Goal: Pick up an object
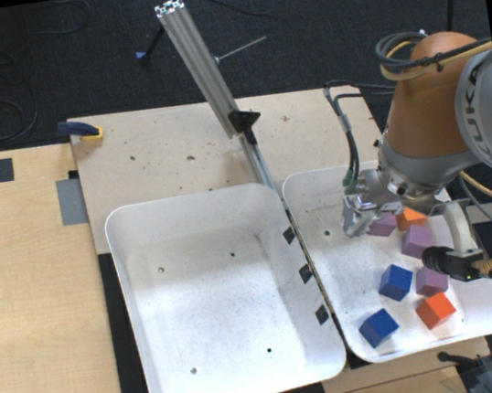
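My gripper (357,217) hangs low over the upper part of the right bin (339,259), below the grey and orange arm. A small purple block (382,227) lies just to its right, partly hidden by the wrist, and an orange block (411,216) sits beside that. Further down the bin lie two more purple blocks (417,240) (431,281), two blue cubes (395,282) (378,326) and a red-orange cube (436,309). Nothing shows as lifted off the bin floor.
The left bin (216,297) adjoins the right one along a shared wall with black clips (305,273). A slanted aluminium bar (209,76) rises behind the bins. Black cables (465,263) hang at the right edge of the right bin.
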You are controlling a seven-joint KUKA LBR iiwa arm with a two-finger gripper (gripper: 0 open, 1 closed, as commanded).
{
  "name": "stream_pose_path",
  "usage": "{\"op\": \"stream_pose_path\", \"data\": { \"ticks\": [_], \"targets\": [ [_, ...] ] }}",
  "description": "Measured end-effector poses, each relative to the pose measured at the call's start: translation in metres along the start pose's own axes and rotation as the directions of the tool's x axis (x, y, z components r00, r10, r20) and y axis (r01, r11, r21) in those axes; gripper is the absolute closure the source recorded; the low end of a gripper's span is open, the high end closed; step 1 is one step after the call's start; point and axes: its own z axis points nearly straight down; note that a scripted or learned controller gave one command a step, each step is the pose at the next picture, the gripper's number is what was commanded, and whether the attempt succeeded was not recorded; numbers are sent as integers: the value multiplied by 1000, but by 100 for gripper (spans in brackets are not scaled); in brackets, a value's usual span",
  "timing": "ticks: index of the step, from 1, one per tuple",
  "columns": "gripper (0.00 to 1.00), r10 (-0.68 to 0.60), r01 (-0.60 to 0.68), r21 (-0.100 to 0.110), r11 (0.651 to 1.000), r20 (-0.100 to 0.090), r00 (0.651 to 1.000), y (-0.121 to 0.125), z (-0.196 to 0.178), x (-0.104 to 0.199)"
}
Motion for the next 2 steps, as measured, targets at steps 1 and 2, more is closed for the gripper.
{"op": "stream_pose_path", "data": {
  "ticks": [1,2],
  "targets": [
    [100,0,0,-1,1000,2,1000,5,-7,56],
    [100,1,-1,2,1000,1,1000,3,5,102]
  ]
}}
